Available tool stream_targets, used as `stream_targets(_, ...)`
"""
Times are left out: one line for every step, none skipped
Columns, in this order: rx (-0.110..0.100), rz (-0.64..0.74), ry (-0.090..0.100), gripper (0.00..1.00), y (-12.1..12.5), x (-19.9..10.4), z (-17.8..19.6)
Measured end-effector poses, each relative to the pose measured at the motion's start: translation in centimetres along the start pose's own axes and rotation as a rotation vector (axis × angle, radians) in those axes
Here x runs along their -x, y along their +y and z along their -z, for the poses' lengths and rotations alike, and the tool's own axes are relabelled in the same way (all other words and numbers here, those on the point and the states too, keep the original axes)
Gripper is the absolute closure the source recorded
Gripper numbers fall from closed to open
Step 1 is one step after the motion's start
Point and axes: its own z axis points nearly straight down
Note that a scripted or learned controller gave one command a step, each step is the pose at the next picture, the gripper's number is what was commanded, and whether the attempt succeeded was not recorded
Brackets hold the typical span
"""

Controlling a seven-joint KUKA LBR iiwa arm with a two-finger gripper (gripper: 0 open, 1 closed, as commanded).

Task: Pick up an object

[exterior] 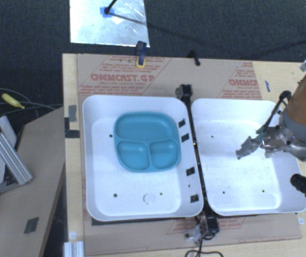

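Blue divided plate [145,142] lying in left bin [102,197], only pickable item. Gripper [245,149] hovering over right bin [249,197], well apart from plate; jaw state indiscernible. Risk: closing here is grabbing nothing; shallow plate rim likely slipping.

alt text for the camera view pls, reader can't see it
A blue divided plate lies in the left white bin, while the arm's pincer hovers over the right white bin, holding nothing visible. Both bins sit side by side on a cardboard-covered bench.
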Motion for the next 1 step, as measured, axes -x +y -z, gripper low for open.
stream_targets(0.002, 0.008, 0.002, 0.00, 3.99, -9.05, -1.73)
